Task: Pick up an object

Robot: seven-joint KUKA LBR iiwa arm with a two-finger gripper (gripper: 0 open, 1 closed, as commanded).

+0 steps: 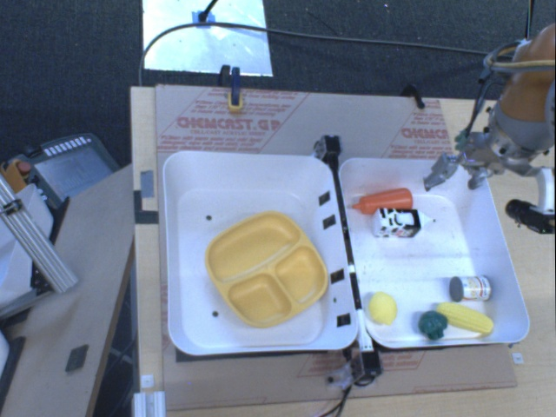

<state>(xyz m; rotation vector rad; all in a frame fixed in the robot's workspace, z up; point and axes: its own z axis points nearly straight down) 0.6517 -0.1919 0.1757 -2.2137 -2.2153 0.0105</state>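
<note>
You see six small objects in the right bin (pixel 486 233), one yellow tray (pixel 265 268) left; gripper (pixel 458 172) released, grasping nothing.

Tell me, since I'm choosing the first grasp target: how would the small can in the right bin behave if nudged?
The small can lies on its side, so it would probably roll when pushed. Its rounded, smooth-looking body may slip between fingers. The corn close by could stop it.
</note>
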